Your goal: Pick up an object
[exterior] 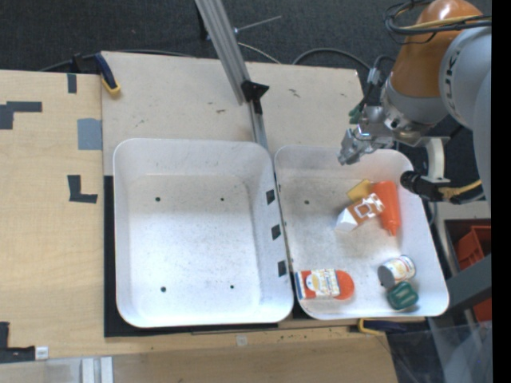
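Note:
My gripper [349, 155] hangs over the far edge of the right bin [319, 182], above and left of the objects. Its fingertips look close together with nothing between them. Below it lie an orange carrot-like piece [389, 207], a small yellow block [359, 189] and a white and orange carton [361, 213]. Near the front of that bin rest an orange and white bottle [326, 284], a grey can [396, 270] and a green piece [403, 297].
The left bin [192, 230] lies beside the right one, with a black divider strip between them. A metal pole [227, 46] slants up from the bench behind the bins. Cables trail at the back.

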You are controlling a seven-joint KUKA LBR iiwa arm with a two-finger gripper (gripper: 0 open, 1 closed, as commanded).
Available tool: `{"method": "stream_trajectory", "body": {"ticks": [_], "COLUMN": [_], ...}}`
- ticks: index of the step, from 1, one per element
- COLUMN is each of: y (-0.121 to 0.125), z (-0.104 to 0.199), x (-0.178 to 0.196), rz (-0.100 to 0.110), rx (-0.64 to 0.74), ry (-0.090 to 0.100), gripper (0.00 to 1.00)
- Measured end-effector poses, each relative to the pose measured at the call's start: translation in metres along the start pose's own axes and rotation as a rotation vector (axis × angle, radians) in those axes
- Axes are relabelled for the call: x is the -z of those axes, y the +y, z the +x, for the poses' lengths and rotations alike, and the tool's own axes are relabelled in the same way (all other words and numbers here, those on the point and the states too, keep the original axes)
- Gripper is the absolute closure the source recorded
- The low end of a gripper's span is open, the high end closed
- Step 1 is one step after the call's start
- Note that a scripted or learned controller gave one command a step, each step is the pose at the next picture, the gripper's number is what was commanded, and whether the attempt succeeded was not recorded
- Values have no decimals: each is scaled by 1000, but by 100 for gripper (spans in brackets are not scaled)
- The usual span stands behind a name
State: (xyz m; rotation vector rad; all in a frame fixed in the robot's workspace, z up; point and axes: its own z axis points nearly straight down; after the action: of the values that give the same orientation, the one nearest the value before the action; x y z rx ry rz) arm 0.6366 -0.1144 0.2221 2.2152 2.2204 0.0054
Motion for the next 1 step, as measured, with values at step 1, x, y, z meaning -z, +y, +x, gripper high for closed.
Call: {"method": "stream_trajectory", "body": {"ticks": [1], "y": [2], "z": [0], "x": [52], "rz": [1], "rx": [-1], "ry": [0], "gripper": [100]}}
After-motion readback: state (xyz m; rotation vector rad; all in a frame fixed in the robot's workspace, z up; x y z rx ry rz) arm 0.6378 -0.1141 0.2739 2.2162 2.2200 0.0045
